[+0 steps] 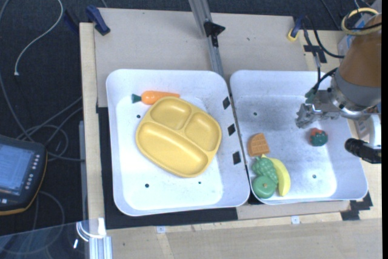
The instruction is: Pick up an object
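Over the right bin (339, 188), the gripper (310, 114) hangs just above a small red-and-green toy (319, 137) on the floor, though I can't tell its grip.

A robotics lab test bench.

A plywood bench (182, 33) with blue clamps (97, 20) stands on dark carpet, loose cables (36, 3) trail at upper left, a control tablet (18, 173) sits at lower left, and two white bins (121, 148) hold toy food.

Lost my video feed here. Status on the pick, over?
Gripper over right bin, nothing seen between fingers. Small red-green toy just beside it, on the bin floor. Other toys sit clear at front-left corner.
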Tool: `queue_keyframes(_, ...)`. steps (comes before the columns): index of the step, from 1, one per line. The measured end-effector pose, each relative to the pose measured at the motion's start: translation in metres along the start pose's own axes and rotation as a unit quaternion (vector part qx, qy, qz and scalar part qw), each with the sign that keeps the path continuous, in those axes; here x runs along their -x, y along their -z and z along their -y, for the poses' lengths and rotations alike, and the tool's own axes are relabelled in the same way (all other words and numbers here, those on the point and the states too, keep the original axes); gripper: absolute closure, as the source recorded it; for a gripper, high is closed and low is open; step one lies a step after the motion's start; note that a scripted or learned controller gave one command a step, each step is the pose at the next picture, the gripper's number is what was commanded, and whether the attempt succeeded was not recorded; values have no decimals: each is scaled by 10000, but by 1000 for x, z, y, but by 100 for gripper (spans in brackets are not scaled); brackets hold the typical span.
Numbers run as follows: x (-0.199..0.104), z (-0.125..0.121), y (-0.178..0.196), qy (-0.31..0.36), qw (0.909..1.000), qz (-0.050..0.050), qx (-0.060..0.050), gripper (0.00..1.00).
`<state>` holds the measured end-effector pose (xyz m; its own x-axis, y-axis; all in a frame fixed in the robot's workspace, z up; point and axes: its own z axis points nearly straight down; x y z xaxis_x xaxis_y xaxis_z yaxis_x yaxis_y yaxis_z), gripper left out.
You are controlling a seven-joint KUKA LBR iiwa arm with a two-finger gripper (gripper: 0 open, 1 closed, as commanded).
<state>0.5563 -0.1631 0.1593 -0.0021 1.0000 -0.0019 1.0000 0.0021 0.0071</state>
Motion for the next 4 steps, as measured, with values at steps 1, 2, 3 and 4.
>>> queue_keyframes(1, 2, -8, 63, 0, 10000, 3, 6, 100)
queue_keyframes(2, 2, -9, 90, -3, 10000, -4, -12, 100)
queue_keyframes(3, -46, -18, 82, 17, 10000, -24, -44, 100)
queue_keyframes(4, -105, -28, 83, 29, 10000, -24, -32, 100)
